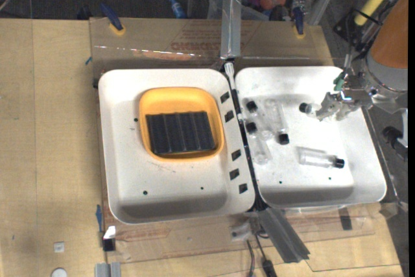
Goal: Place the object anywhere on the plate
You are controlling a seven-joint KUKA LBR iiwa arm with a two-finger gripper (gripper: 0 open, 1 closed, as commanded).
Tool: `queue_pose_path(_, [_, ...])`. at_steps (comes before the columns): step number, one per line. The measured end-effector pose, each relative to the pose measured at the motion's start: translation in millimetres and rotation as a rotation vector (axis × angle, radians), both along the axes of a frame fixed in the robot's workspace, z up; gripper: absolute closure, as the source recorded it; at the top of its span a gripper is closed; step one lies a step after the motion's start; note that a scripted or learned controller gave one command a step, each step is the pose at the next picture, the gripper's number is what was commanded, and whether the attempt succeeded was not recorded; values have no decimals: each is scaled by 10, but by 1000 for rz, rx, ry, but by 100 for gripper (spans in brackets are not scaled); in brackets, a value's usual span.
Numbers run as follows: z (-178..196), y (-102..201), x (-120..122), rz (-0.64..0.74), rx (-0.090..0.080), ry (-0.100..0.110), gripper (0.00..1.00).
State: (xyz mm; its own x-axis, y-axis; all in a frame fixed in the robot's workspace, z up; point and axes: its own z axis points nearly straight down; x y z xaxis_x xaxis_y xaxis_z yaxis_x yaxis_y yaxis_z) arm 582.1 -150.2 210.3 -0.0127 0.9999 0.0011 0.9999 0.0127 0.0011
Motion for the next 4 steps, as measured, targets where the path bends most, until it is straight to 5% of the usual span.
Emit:
queue_pose_path(1, [-118,-121,701,97,-2,1,100])
queue_pose_path(4, [842,-11,860,735,-5,-6,100])
